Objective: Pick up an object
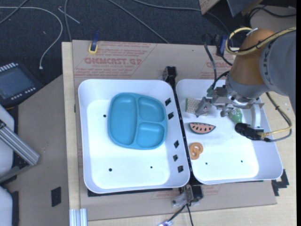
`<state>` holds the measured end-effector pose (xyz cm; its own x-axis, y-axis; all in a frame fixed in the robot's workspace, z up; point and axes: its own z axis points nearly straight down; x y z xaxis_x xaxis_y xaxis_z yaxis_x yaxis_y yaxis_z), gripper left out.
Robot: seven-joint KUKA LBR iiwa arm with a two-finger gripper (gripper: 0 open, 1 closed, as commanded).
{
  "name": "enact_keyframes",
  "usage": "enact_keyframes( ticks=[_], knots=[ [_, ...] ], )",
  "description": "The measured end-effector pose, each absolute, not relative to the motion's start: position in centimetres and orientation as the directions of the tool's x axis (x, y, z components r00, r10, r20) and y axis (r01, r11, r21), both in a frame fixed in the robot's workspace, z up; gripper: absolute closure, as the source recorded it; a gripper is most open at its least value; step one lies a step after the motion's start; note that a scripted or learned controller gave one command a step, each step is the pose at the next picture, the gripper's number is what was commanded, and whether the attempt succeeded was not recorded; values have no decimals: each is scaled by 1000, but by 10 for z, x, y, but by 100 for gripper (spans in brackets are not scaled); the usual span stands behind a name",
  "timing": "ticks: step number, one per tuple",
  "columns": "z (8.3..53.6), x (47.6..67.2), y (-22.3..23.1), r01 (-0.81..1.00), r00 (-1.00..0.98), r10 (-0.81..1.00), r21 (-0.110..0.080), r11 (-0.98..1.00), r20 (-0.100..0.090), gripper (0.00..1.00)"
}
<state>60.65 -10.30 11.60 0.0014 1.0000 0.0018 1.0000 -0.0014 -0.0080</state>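
Gripper low over far part of right bin, reached in from the right on grey arm with orange band. Finger spread not discernible; cannot tell whether anything is clamped. Metal parts just beside a green item at bin's far left. One watermelon slice lying flat near left wall, apart from gripper. One pretzel just nearer the camera. One blue divided plate in left bin. Bins counted: two, side by side.
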Motion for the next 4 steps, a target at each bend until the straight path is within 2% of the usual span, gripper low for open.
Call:
enact_keyframes(
  ticks=[1,3,4],
  knots=[
    [131,609,-103,1000,1,1000,1,-1,1,100],
    [233,609,-99,1000,-2,1000,6,2,0,100],
    [267,610,-99,1000,-1,1000,5,1,0,100]
  ],
)
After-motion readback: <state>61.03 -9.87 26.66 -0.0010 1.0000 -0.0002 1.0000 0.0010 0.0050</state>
